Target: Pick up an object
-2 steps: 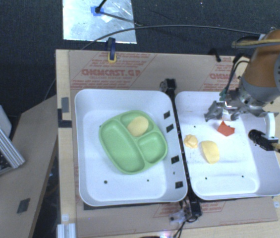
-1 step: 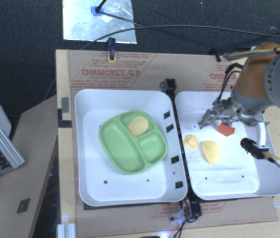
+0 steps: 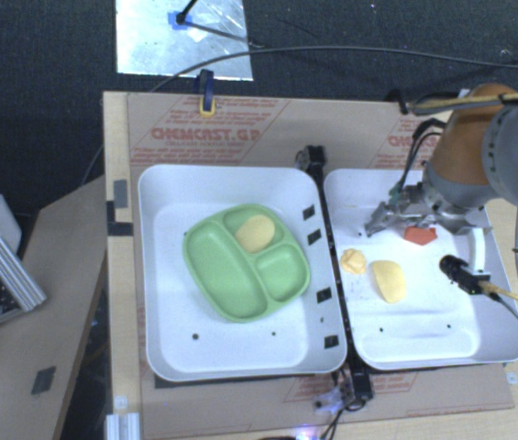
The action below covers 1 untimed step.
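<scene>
The counter's (image 3: pixel 121 273) near edge lay closest to the lens, well left of the fingers (image 3: pixel 380 220). Farther along sat the left bin (image 3: pixel 162 246) holding a green divided tray (image 3: pixel 240 269), with a yellow piece (image 3: pixel 257 234) in one compartment. In the right bin (image 3: pixel 424 342), a small yellow lump (image 3: pixel 354 261) and a larger yellow object (image 3: pixel 389 280) lay just below the fingers; a red object (image 3: pixel 421 236) sat just beside them, to their right. Whether the fingers were parted or gripped anything could not be told.
</scene>
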### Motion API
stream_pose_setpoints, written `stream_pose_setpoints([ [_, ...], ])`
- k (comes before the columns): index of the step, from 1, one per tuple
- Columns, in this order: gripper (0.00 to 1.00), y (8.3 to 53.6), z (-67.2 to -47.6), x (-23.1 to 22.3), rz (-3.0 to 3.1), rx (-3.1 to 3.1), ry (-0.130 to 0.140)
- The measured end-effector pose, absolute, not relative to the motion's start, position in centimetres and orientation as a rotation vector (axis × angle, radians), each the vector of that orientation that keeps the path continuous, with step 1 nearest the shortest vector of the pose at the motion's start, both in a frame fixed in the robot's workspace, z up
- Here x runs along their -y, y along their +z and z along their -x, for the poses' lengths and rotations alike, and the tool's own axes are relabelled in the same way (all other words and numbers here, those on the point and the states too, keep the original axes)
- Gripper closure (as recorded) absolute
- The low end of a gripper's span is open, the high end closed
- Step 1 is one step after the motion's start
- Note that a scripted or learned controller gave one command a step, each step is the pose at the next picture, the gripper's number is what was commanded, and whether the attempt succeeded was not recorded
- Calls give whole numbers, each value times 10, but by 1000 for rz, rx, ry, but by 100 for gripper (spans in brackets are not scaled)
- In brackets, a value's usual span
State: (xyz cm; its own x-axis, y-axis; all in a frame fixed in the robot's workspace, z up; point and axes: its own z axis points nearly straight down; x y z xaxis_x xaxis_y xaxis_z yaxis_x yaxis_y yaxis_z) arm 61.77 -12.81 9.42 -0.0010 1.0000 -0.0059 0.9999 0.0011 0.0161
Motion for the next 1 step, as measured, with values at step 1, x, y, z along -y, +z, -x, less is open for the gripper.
stream_pose_setpoints([
  [1, 100, 109, -622, 130, -2198, -2200, 24],
])
